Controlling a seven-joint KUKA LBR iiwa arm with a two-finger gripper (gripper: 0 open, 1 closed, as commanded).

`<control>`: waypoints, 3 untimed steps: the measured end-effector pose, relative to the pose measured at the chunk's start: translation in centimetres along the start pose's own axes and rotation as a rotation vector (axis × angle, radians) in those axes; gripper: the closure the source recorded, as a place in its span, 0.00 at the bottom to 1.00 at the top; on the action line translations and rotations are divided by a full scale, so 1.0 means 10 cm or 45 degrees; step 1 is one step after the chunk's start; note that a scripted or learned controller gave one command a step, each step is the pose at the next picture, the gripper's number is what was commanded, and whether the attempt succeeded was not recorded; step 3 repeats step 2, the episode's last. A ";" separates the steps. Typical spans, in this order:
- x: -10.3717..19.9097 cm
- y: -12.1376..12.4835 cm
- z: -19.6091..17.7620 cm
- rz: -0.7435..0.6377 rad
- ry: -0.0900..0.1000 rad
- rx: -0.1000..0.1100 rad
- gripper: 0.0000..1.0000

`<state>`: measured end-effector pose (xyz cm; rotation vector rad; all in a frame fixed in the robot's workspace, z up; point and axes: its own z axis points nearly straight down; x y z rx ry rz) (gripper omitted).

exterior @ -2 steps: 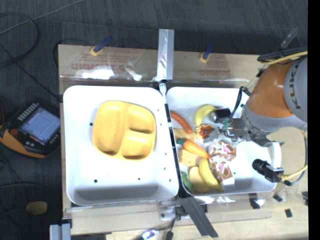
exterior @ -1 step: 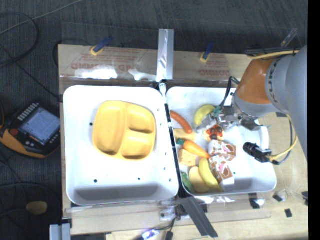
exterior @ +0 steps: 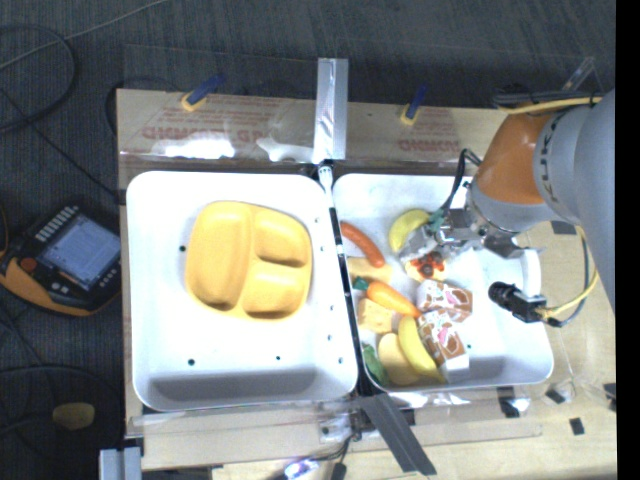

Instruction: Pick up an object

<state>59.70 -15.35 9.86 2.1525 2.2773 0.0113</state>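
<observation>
The right bin holds a heap of toy food. An orange sausage lies at its left wall, and a yellow-green fruit sits near the bin's middle. Lower down are a carrot, a cheese wedge, a banana and two patterned cartons. My gripper hangs low over the bin's upper middle, just right of the yellow-green fruit. A small red and white piece lies directly under it. The wrist hides whether anything is held.
The left bin carries a yellow divided plate. A black cable fitting juts from the arm over the right bin's right side. A handheld controller lies on the floor to the left.
</observation>
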 end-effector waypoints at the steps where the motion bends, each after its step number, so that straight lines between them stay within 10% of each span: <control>1: 0.11 0.09 -0.04 -0.218 0.000 0.018 1.00; 2: 0.70 0.43 -0.84 -0.121 0.000 0.015 1.00; 3: 0.70 0.43 -0.84 -0.121 0.000 0.015 1.00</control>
